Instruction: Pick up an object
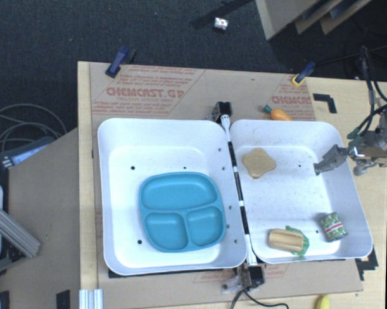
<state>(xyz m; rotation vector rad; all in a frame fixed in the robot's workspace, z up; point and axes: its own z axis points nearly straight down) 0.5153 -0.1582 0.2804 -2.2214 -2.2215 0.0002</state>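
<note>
- Over the right bin (289,138), near its far right wall, the claw (329,160) hangs at the end of the arm reaching in from the right; nothing sits between its tips as far as I can see, so the pick looks not yet made.
- From the one camera above the bench (85,178): the candidates all lie in the right bin; a tan, bread-like piece (258,163) toward the upper left, a yellowish corn-like toy with green trim (287,241) near the front edge, and a small green can (332,226) in the front right corner; all three rest on the bin floor, well apart from one another.
- The left bin (118,142) carries a blue divided plate (181,210), lying flat and untouched.
- As for the claw, a dark grey finger juts toward the left and slightly down, above the bin floor and touching nothing I can make out; whether the fingers are spread or pressed together I cannot tell from this angle.
- My reading: the whole job is left; the claw must settle on one object, come down over it, close and lift; the green can lies nearest, below the claw in this view.
</note>
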